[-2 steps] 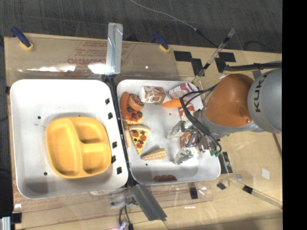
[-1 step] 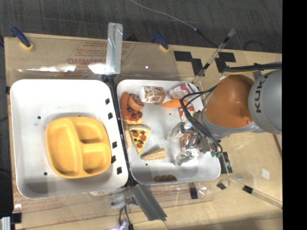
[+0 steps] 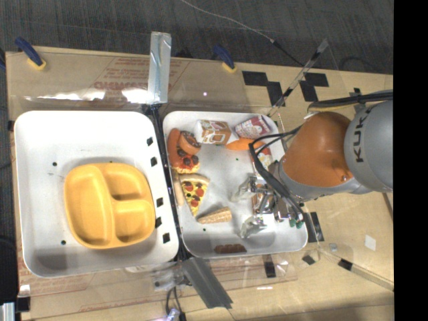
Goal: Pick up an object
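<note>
My gripper hangs low over the right bin, in its right half. It is open, with one fingertip toward the bin's middle and the other near the front wall, and bare bin floor between them. Just left of it lie a waffle cone and a pizza slice. A hot dog with a donut lies at the bin's left wall. A snack packet, a pink packet and an orange carrot lie at the back. A brown cookie rests by the front wall.
The left bin holds a yellow divided plate. The grey arm with its orange band covers the right bin's right edge. Black cables loop from the wrist over the carrot's end.
</note>
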